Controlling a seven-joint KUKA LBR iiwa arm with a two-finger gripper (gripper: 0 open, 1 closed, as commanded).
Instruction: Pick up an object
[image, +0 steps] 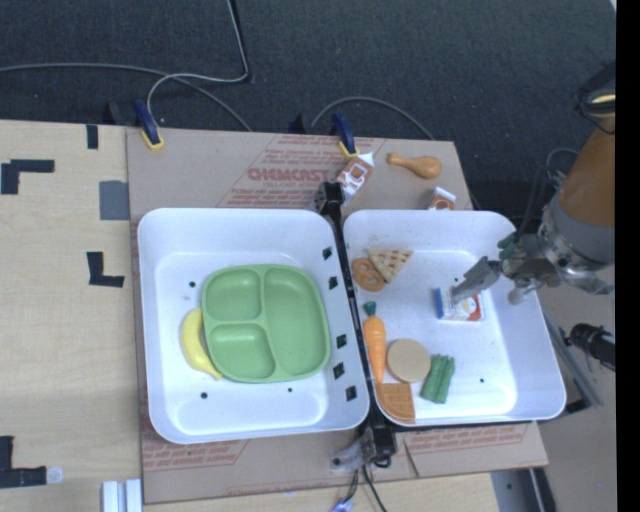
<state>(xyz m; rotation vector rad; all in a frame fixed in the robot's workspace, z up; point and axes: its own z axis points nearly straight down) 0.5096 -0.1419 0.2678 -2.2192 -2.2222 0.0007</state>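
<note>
A ridged waffle (396, 401) lies nearest; the claw (468, 286) touches a small carton (458, 305), grip unclear.

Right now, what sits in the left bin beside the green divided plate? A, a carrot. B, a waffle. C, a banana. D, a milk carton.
C: a yellow banana lies against the left edge of the green divided plate in the left bin, while the carrot lies in the right bin.
</note>
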